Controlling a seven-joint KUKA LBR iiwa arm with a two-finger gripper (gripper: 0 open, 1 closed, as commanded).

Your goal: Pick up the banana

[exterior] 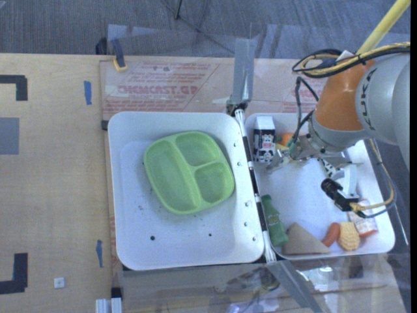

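My gripper (288, 154) is low in the back of the right bin (384, 240), just right of a small white carton (264, 137). A small orange piece (285, 137) lies beside the gripper, between it and the carton. The grey arm with its orange band (342, 100) reaches in from the right and covers the bin's back right corner. A yellow, bumpy-surfaced piece (348, 237) lies at the bin's front right, well away from the gripper.
The left bin (130, 240) holds a green divided plate (189, 171). Along the right bin's left wall lies a green bottle (273, 220). Near the front are a brown wedge (303, 241), an orange carrot (332, 233) and a white-and-red packet (366, 225).
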